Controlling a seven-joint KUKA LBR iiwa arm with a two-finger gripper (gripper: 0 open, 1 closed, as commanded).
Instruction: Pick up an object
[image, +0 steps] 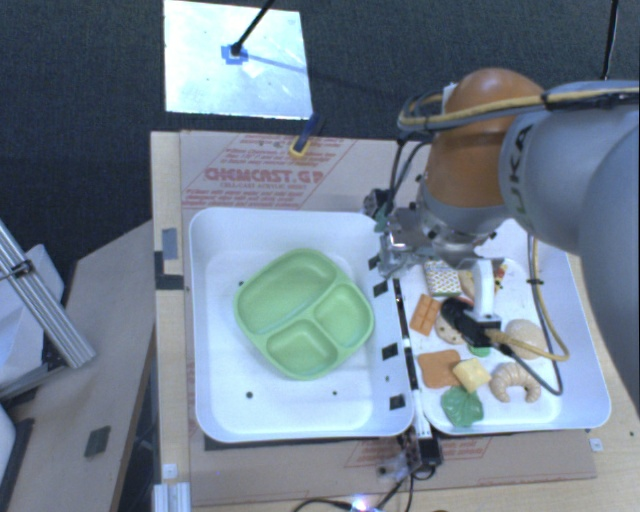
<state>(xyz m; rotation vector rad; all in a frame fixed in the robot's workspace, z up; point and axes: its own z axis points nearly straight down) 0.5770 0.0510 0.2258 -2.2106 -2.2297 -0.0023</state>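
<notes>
Standing at the far left edge, a ribbed aluminium rail (40, 310), silver and tilted.

Desk (110, 300): pale board with a matte surface. It carries a flat cardboard sheet (265, 172) with red printed lettering, on which both bins sit.

Left bin (200, 330): shallow, white, smooth plastic with rounded corners. It holds one green plate (303, 313) of glossy plastic, a rounded square divided into three compartments. The plate lies flat, turned at an angle, about mid-bin.

Right bin (590, 400): the same make, touching the left bin along a seam fitted with small black clips. Contents, all toy food, grouped in its near-left part:
- waffle piece (424, 314): orange, rectangular and ridged, just beside the seam.
- cracker (440, 277): pale with a gridded face, on the far side of the waffle piece and partly under the claw.
- flat square (437, 367): orange and smooth, on the near side of the waffle piece.
- leaf piece (461, 407): green with a crinkled edge, nearest of all.
- yellow block (470, 375): small and chunky, touching the flat square.
- croissant (515, 381): tan, curved and segmented, just right of the yellow block.
- rounded piece (527, 335): pale tan and smooth, on the far side of the croissant.

Arm (590, 170): grey casing with a glossy orange band (480, 130), reaching in from the right.

Claw (432, 258): hangs over the far-left part of the right bin, directly above the cracker. Cannot tell whether it is open or closed, nor whether it holds anything.
</notes>
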